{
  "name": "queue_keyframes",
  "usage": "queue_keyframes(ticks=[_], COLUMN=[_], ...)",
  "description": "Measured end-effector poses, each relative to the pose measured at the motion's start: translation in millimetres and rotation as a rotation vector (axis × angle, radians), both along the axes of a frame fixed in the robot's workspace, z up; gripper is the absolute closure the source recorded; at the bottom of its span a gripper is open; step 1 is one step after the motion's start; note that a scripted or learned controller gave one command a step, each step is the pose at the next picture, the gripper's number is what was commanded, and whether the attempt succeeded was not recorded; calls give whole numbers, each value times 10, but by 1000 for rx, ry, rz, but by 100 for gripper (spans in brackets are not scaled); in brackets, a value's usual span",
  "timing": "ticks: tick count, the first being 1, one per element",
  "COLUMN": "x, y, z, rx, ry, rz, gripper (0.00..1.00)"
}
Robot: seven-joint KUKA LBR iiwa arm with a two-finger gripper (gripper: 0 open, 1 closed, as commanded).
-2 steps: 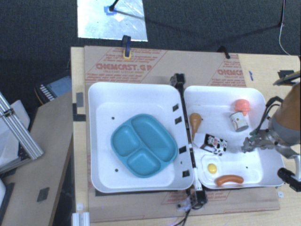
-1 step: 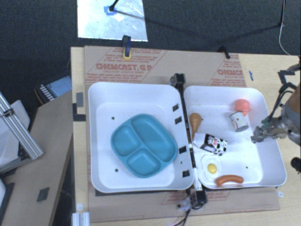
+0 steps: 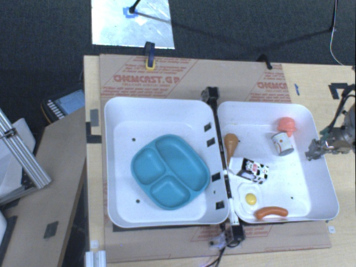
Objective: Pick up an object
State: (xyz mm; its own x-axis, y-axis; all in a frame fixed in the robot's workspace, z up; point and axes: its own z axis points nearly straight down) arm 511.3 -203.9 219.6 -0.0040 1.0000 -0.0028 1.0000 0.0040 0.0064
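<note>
The likeliest thing to pick is the small grey-and-white cylindrical can [image 3: 283,143], which lies in the upper right part of the right-hand shallow white plastic bin [image 3: 320,166], just below a soft-looking salmon-pink rounded toy [image 3: 286,125] and nearest the pincer [image 3: 318,149]. It looks light and rigid, with a smooth curved wall that could roll or slip, so a grip across its round body seems the safest hold. Whether the pincer stands wide or narrow I cannot tell; it hangs at the bin's right rim and nothing shows in it. Farther left lie a tan pear-shaped plastic piece [image 3: 230,143], a flat black-and-white patterned packet [image 3: 255,171], a glossy toy fried egg with a yellow yolk [image 3: 249,196] and an orange-red toy sausage [image 3: 271,211], all probably light; the flat ones would be hard to get under. The left-hand white bin [image 3: 119,149] holds a smooth teal plastic plate with three compartments [image 3: 169,171]. Both bins rest on brown printed cardboard [image 3: 167,77] over the pale wooden tabletop [image 3: 92,93].
</note>
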Motion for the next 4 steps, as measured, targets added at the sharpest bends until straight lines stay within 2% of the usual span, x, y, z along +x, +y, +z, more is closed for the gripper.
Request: queue_keyframes(ticks=[1,4], x=[16,73], y=[-4,1667], z=[300,286], rx=[1,5], ry=[1,4], rz=[0,7], gripper=[100,100])
